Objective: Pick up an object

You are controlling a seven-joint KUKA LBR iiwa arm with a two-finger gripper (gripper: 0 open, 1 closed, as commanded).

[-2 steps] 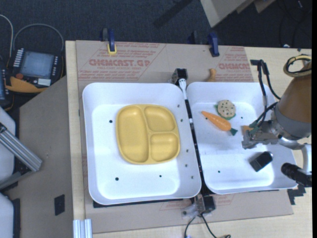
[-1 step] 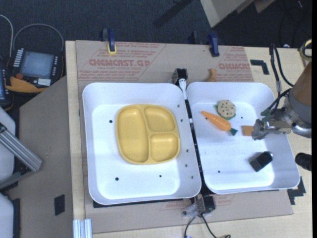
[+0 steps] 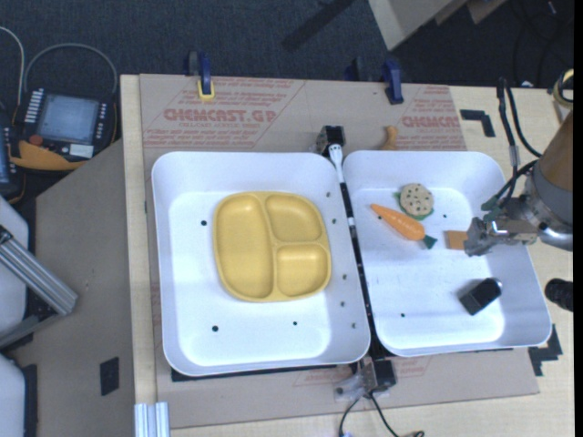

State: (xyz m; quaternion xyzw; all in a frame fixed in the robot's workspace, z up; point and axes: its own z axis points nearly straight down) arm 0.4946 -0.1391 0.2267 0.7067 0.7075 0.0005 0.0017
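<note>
Carrot lay in the right bin, just left of the claw, its long side slanting down toward it with a small orange bit between, though I could not tell the claw's state.

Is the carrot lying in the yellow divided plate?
No, the carrot lies in the right bin, beside the cookie; the yellow plate sits in the left bin.
</note>
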